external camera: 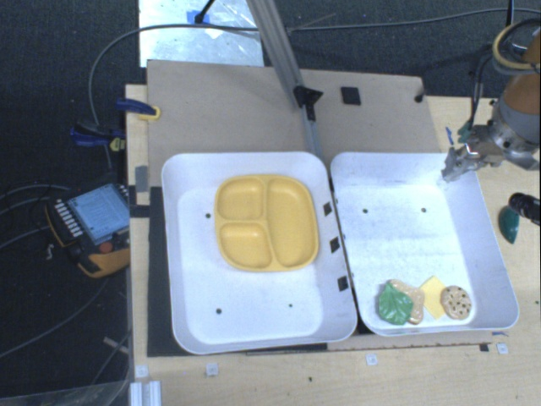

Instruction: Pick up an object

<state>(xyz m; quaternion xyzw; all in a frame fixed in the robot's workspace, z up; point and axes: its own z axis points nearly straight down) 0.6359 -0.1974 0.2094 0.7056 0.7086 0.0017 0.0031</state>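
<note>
Toy food — green leaf [392,304], yellow cheese slice [434,295], cookie [456,302] — clusters in the right bin's [406,218] near corner, seemingly light and rigid, best pinched across edges; gripper [455,166] hovers far-side, carrying nothing visible.

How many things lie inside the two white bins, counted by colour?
Yellow: 2, the divided plate and the cheese slice
Green: 1, the leaf
Tan: 2, the cookie and the bone-shaped piece
Total: 5
</note>
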